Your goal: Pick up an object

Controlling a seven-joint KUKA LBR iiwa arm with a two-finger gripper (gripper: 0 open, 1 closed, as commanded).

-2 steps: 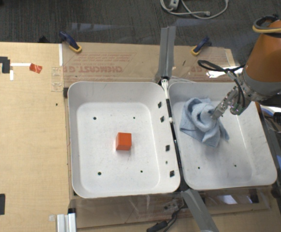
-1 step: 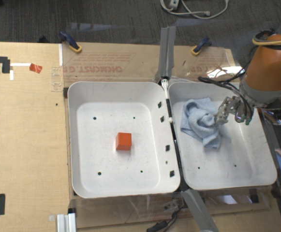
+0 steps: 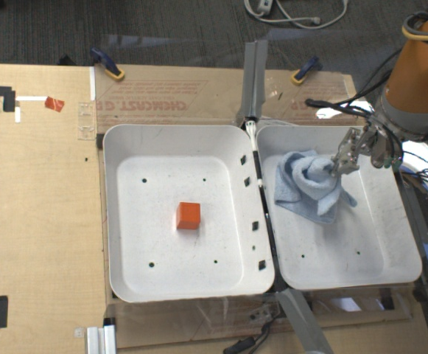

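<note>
Camera view: wooden table (image 3: 29, 220) carries two shallow white plastic bins, left bin (image 3: 118, 220) and right bin (image 3: 390, 264), side by side and touching at the middle. Grey arm with orange band (image 3: 420, 57) reaches in from the right over the right bin. Crumpled light-blue cloth (image 3: 309, 186) lies in the right bin's far-left part, bunched up with one peak raised. Small orange-red cube (image 3: 188, 216) sits alone near the middle of the left bin, well apart from the arm. Risks, as I judge it: cloth is limp, so a pinch on one fold could slip off or lift only a corner and drop; the trailing part could also drag or snag on the bin wall. End effector (image 3: 344, 161) is at the cloth's raised peak, tips touching or just inside the fold; can't tell how wide it stands or whether fabric is really caught between them.
</note>
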